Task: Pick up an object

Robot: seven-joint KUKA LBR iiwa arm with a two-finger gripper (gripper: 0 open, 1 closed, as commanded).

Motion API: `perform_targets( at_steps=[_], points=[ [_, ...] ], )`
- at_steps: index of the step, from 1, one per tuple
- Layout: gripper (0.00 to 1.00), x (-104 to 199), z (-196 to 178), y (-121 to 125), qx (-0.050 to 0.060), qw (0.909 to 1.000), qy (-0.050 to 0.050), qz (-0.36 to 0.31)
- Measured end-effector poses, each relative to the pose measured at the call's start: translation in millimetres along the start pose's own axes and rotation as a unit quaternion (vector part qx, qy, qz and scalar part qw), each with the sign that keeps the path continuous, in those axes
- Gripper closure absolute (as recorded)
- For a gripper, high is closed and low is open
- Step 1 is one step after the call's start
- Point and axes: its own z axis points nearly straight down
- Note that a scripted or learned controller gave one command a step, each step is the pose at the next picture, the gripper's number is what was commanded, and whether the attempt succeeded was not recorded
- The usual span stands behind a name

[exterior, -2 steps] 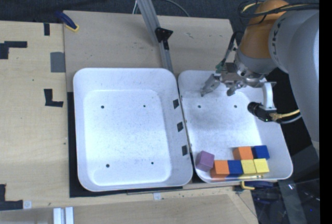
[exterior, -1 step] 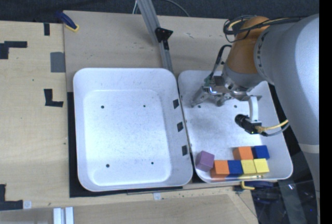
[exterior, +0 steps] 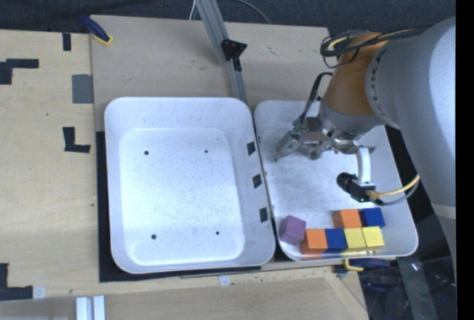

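Observation:
Several small blocks lie in a cluster along the front edge of the right bin (exterior: 275, 112): a purple block (exterior: 294, 228), an orange block (exterior: 316, 238), a blue block (exterior: 335, 238), yellow blocks (exterior: 364, 237), and behind them another orange block (exterior: 346, 219) and another blue block (exterior: 372, 217). My gripper (exterior: 299, 149) hangs over the bare middle of the right bin, well behind the blocks. Its fingers are spread open with nothing between them. The grey arm with its orange band (exterior: 355, 85) covers the bin's back right part.
The left bin (exterior: 111, 118) stands beside the right one, their rims touching. A slanted metal pole (exterior: 211, 7) with a black clamp (exterior: 233, 50) crosses the bench behind the bins. A black connector with a yellow cable (exterior: 354, 186) hangs off the wrist over the right bin.

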Motion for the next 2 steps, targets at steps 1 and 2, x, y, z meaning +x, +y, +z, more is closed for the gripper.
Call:
perform_targets(
  at_steps=[1,2],
  points=[
    [0.0,10.0,-0.1,-10.9,0.0,1.0,0.0,-0.001],
    [0.0,6.5,0.0,-28.6,0.0,1.0,0.0,-0.001]
  ],
)
